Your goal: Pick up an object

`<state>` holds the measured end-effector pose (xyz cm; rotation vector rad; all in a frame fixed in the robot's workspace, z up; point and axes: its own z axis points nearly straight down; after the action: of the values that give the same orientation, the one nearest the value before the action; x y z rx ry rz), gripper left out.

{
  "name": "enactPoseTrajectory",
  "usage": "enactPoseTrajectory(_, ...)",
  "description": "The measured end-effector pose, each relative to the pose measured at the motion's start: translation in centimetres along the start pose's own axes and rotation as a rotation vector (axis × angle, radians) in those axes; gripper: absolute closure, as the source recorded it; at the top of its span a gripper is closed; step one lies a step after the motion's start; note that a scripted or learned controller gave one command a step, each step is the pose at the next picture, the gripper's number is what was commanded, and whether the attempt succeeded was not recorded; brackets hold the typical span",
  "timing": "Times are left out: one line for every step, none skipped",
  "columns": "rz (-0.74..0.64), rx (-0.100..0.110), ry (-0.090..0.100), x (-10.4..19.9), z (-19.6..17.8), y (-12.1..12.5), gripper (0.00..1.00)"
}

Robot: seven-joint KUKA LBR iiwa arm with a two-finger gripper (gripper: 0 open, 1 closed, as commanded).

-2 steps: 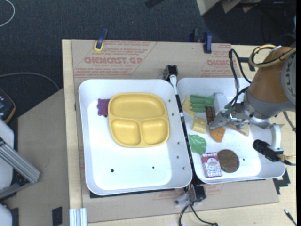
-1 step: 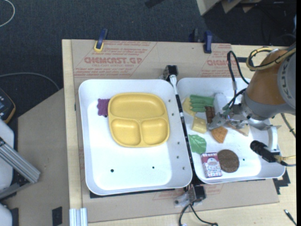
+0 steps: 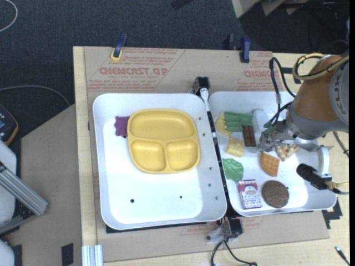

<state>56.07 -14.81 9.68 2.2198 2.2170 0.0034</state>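
Note:
My gripper (image 3: 270,143) reaches down into the right bin (image 3: 321,203), near its middle. It hangs just above an orange waffle-like square (image 3: 270,163) and just right of a dark brown bar (image 3: 249,136). A small tan piece (image 3: 286,149) lies right beside the gripper. Also in this bin are a green bundle (image 3: 238,119), a pale yellow wedge (image 3: 235,147), a green leaf (image 3: 233,168), a red and white packet (image 3: 249,194) and a round brown cookie (image 3: 275,194).
The left bin (image 3: 155,204) holds a yellow divided plate (image 3: 163,139) with a purple thing (image 3: 121,125) at its left edge. A raised divider (image 3: 213,148) separates the bins. The arm's orange band (image 3: 317,96) stands over the right bin's far right.

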Motion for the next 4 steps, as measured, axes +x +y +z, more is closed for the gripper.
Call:
enactPoseTrajectory(-0.002,0.003,0.000,0.4,-4.9,-0.9,1.00)
enactPoseTrajectory(-0.002,0.002,0.000,-0.1,-9.5,-0.1,1.00)
enactPoseTrajectory(-0.003,0.001,0.000,-0.1,-12.9,0.0,1.00)
enactPoseTrajectory(-0.003,0.007,0.002,5.1,-11.9,-0.9,1.00)
